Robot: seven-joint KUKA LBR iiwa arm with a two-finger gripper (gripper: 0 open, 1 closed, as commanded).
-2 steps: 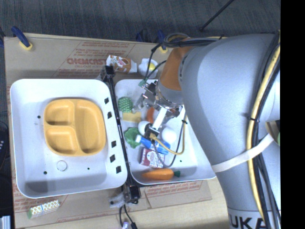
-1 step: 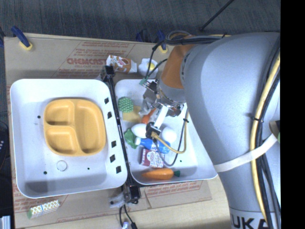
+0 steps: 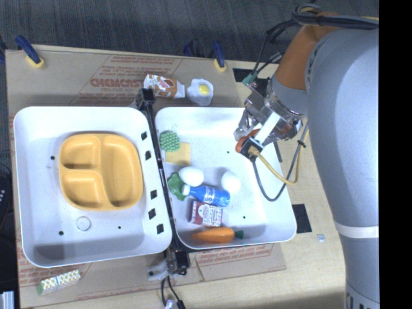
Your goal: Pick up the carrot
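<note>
Arm (image 3: 347, 140) enters from the right. Gripper (image 3: 248, 140) hovers over the right bin (image 3: 280, 221); grip state indeterminate. Carrot (image 3: 215, 235) lies at the bin's near edge.

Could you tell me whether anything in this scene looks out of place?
Yes: three items lie outside the bins on the cardboard: a small carton and a yellow-centred item beyond the right bin, and a wrapped packet in front of the left bin.

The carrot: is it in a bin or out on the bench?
In: the carrot lies flat against the right bin's near wall.
</note>
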